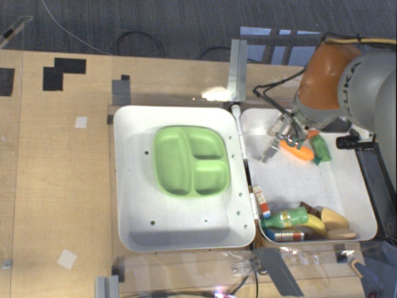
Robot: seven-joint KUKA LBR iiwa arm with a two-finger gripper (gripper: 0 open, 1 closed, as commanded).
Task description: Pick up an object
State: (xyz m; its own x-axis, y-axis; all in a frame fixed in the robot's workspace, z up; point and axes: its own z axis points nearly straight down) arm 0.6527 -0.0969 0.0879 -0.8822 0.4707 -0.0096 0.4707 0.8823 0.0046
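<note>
My gripper [277, 140] sits in the upper part of the right bin [347, 185], metal fingers pointing down and left toward the bin floor, just beside an orange carrot-shaped piece [298, 152] and a small green object [320, 149]. I cannot tell how far apart its fingers are, and I see nothing clearly between them. At the lower edge of that bin lies a heap of smooth plastic things: a green bottle [290, 217], a yellow banana [332, 216], and a thin red-tipped tube [261, 204] along the left wall (any labels are too small to read). The left bin [133, 222] holds a glossy, pale green tray [190, 160] with three compartments, roughly centred. Both bins are matte white with rounded corners, resting on a light wooden bench [56, 191] with black tape marks [62, 72] at upper left. Dark grey carpet [155, 11] runs across the top of the frame.
</note>
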